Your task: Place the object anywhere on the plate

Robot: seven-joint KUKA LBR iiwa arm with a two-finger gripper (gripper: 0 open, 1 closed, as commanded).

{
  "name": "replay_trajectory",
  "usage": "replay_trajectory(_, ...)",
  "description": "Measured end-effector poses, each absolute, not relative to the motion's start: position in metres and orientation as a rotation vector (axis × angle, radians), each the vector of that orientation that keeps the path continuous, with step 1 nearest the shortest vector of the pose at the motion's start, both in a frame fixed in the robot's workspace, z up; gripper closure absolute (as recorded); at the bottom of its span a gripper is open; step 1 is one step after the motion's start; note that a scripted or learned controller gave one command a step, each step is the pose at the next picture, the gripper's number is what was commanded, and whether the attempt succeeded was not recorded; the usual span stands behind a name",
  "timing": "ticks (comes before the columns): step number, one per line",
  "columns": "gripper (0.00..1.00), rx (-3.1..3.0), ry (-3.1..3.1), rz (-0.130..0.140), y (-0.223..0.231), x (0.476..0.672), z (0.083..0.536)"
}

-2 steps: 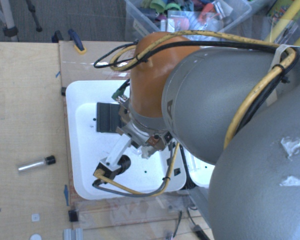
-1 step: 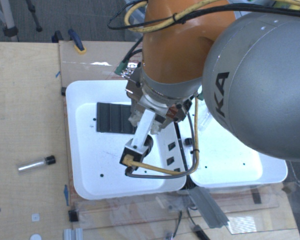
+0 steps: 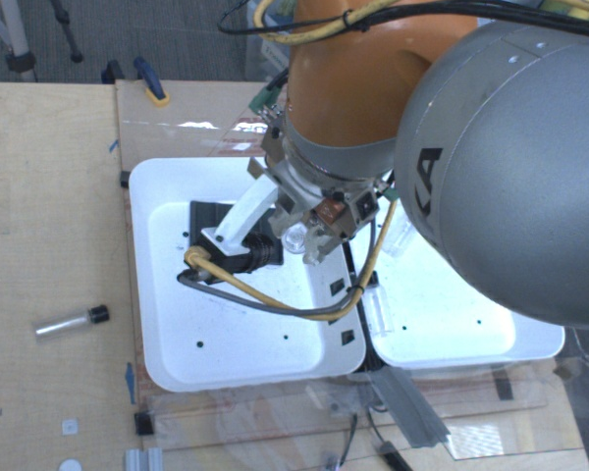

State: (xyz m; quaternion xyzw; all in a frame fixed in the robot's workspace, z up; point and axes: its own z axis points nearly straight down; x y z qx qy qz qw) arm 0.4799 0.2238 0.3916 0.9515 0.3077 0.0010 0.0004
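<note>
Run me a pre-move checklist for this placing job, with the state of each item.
1. Gripper above the shallow white left bin: ok.
2. Object held in the gripper: cannot tell.
3. Plate position: cannot tell.
4. Bare floor in the shallow white right bin: ok.
5. Small silver tube with black cap lies on the wooden bench, outside both bins: ok.

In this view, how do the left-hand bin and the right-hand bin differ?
The left-hand bin shows most of its floor, while the right-hand bin is largely covered by the grey arm. The gripper hangs over the left-hand bin, not over the right-hand bin. Both are white, shallow and round-cornered, with small dark dots on the floor.
</note>
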Motion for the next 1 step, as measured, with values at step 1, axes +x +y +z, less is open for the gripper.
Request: replay_trajectory(1, 1.0, 2.849, 1.328, -0.011, 0.2249, 0.4781, 0.2618)
